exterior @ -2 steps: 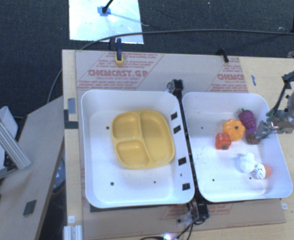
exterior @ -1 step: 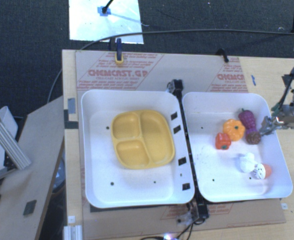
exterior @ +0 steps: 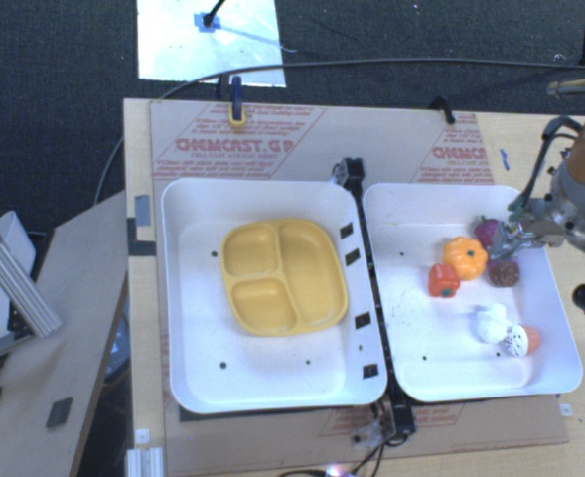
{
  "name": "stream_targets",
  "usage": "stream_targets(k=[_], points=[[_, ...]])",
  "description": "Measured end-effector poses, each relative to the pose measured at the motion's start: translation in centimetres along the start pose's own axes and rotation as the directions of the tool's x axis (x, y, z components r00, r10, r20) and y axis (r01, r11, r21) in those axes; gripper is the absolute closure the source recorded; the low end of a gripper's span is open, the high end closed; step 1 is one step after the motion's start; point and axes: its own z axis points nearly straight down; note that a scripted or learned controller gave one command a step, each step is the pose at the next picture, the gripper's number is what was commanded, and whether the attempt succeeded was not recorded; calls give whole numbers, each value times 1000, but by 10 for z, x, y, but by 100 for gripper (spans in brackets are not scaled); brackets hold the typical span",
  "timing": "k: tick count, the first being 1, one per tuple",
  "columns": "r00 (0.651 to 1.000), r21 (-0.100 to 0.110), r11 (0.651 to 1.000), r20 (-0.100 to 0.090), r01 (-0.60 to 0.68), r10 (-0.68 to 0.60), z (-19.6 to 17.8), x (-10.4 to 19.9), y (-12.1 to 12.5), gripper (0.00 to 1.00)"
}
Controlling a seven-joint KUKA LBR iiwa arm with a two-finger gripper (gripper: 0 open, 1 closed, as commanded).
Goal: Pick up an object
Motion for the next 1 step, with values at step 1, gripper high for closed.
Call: stream_targets(k=[1], points=[[1000, 1, 1000, -1, 0, 0, 10, 57, 9, 100]])
